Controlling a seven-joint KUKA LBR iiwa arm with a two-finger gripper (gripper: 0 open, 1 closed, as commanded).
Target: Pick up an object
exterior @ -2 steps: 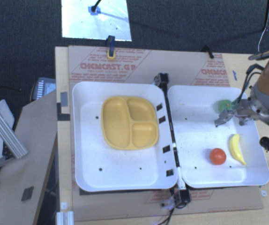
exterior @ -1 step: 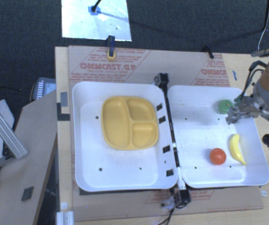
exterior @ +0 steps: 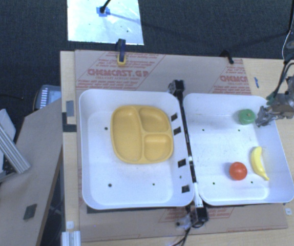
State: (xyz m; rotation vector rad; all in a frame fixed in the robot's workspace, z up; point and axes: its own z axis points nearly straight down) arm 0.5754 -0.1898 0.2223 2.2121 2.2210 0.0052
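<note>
Nearest the lens, the orange-red ball [exterior: 238, 171] sits low in the right bin [exterior: 224, 196], with the yellow banana [exterior: 259, 163] just beside it on its right, long axis running up-and-down in the view and slightly tilted. Now look to your claw [exterior: 264, 118]: it hangs at the right bin's far right edge, and I cannot tell from this view whether it is spread or closed; nothing is visibly pinched in it. Just to its left, close but seemingly apart, lies the green round object [exterior: 247, 117], so that is likely your easiest target; you would shift left and down onto it. Banana and ball lie well below the claw in the view. Farther out, the left bin [exterior: 98, 188] holds a yellow divided tray [exterior: 141, 134]. Both bins rest on the tabletop [exterior: 188, 68], cardboard-covered, over dark carpet [exterior: 24, 24].
</note>
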